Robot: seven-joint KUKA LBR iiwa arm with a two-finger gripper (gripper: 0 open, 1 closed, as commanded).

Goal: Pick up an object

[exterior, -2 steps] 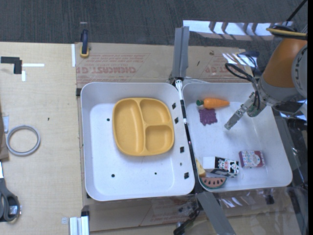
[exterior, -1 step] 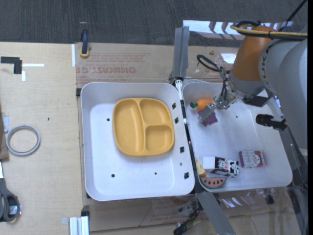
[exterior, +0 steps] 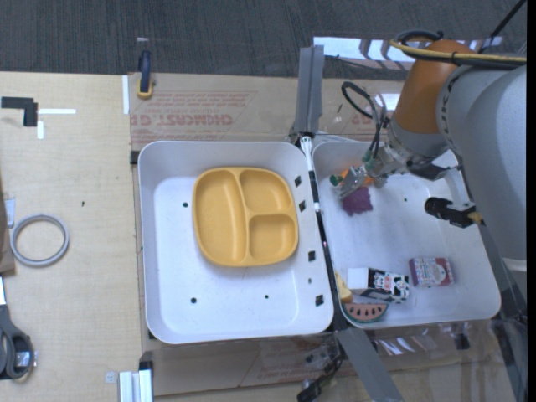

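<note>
Pale wood tabletop (exterior: 67, 308), seen from above at a slant. A brown cardboard sheet (exterior: 209, 111) with reversed print lies under the far side of the bins.

Grey arm (exterior: 494, 141) comes in from the right, its orange band above the far right corner of the right bin (exterior: 402, 237). The left bin (exterior: 167, 308) sits touching the right bin along a shared middle edge.

Left bin: one yellow divided plate (exterior: 245, 216), three compartments, flat on the floor slightly toward the far side.

Right bin, far left corner: the tool (exterior: 366, 174) hangs low over the bin floor. Cannot tell whether it is spread or pressed together, and nothing is seen gripped in it.

- purple cluster (exterior: 358, 201), just beside the tool on its near side, resting on the bin floor.
- orange-and-green piece (exterior: 338, 178), just left of the tool, close to the bin's left wall.

Right bin, near side:

- pink packet (exterior: 430, 271), lying flat, well apart from the tool.
- black-and-white carton (exterior: 389, 284), just left of the packet, on its side, with a small white piece at its left end.
- watermelon slice (exterior: 366, 311), at the near left corner against the rim, rind toward the camera.

On the tabletop left of the bins, a grey tape ring (exterior: 38, 239) lies flat. Scissors (exterior: 12, 352) are partly cut off at the near left edge. A blue-handled item (exterior: 145, 74) stands at the far edge of the cardboard.
</note>
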